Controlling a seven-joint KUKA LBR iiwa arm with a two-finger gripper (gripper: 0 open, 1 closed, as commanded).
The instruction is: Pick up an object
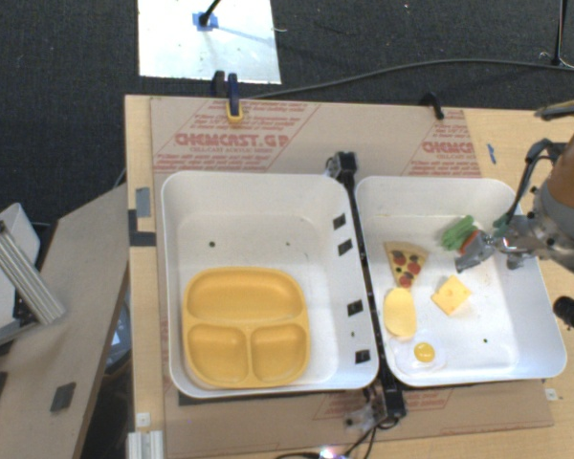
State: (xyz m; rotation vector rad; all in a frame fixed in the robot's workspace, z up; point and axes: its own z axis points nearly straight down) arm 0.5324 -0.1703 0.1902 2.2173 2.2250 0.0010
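Observation:
The right bin holds several toy foods. A pizza slice lies near its left wall, with a pale yellow oval piece below it. A yellow cheese wedge sits mid-bin and a small yellow round piece lies near the front. A green piece with an orange-red part lies toward the back right. My gripper reaches in from the right and sits low, right beside that orange-red part, above and to the right of the cheese wedge.
The left bin holds a yellow compartment tray. A black divider with clips runs between the bins. A cable crosses the bench behind them. A blue-and-yellow clamp stands at the bench's back edge.

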